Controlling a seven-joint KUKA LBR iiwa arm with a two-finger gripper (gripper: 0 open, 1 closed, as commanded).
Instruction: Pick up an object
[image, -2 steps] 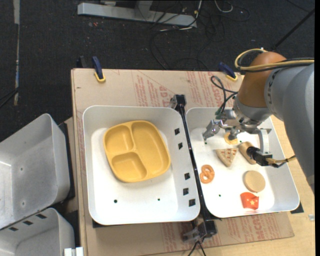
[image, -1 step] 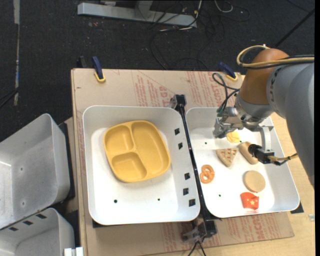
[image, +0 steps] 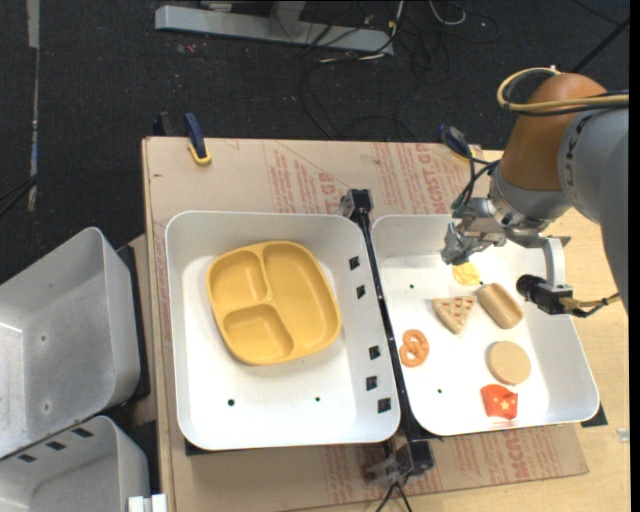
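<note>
Claw (image: 462, 252) over yellow piece (image: 466, 273), partly hiding it; fingertips indistinct.

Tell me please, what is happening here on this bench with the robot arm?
A grey robot arm reaches in from the right, and its gripper sits low over the right bin, just above a small yellow item. Nothing is seen held. Beside it lie a pizza-slice toy, a bread roll, a pretzel, a round tan piece and a red piece. The left bin holds a yellow divided plate.
</note>
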